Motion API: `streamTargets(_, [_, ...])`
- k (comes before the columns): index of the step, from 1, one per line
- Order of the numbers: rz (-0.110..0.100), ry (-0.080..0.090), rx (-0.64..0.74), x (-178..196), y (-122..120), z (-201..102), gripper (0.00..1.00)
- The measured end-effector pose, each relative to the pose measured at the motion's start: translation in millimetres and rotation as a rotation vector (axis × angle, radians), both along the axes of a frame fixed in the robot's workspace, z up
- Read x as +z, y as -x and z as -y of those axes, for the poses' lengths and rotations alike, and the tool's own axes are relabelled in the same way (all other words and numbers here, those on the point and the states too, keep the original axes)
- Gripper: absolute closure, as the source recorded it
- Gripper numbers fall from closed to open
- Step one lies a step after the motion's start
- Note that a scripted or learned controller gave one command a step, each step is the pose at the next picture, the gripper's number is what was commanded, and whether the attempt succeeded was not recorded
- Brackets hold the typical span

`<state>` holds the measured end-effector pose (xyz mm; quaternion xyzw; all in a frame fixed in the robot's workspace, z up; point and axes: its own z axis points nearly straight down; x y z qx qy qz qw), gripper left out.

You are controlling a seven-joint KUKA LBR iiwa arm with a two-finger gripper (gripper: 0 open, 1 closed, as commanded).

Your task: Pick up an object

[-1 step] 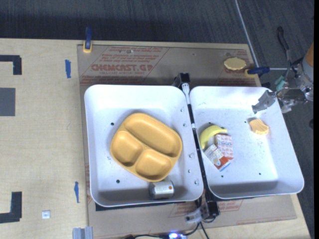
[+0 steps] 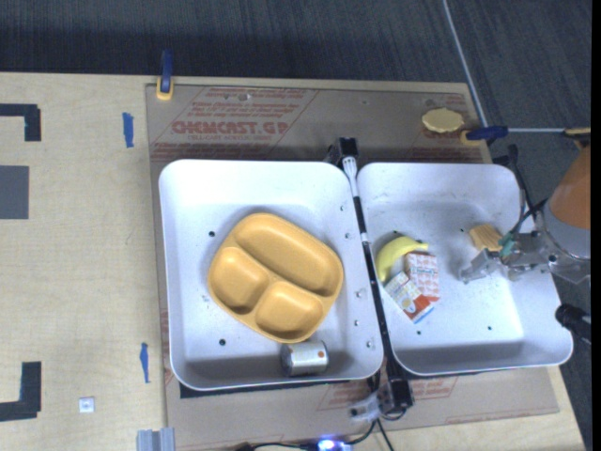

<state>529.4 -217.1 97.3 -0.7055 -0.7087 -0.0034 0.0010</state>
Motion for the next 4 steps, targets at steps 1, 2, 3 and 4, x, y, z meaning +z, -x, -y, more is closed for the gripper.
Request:
streamTargets(1, [-0.001, 0.006, -0.004, -12, 34, -48, 0.0])
streamTargets(2, [0.001, 0.005, -0.002, -11, 48, -115, 0.0])
streamTargets(3, [0.003, 0.008, -0.005, -11, 48, -124, 0.0])
streamTargets(4, [0.002, 0.005, -0.003, -11, 48, -119, 0.0])
